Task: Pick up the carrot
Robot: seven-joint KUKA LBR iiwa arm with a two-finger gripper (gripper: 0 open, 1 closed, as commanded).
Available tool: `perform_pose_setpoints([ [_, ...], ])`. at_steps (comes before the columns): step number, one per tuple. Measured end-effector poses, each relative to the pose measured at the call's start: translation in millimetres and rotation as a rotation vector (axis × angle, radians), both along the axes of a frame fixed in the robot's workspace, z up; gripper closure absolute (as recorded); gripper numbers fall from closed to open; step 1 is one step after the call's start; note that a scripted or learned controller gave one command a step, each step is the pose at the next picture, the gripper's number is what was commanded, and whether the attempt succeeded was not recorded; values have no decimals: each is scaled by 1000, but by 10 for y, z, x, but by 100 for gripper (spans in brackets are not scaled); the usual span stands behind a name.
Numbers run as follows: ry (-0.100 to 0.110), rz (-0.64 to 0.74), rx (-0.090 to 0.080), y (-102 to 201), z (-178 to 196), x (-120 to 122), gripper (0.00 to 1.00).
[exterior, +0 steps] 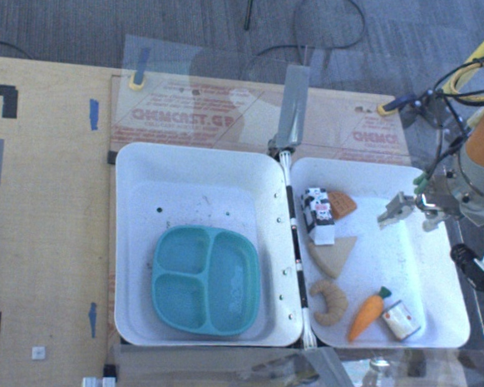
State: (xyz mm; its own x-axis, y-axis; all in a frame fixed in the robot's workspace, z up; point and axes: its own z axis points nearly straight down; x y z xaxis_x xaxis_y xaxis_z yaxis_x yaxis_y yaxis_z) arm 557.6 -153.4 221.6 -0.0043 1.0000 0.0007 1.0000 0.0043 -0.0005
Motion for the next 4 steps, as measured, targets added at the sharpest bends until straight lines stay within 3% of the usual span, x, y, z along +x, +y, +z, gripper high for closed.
perform_pose_setpoints([
  [1,-1,-3,0,92,-648,-493,0],
  [2,-11,114,-1,178,-1327,-749,0],
  [3,-17,105,-6,126,-1216,-741,100],
  [4,0,23,-1,938,-375,-777,100],
])
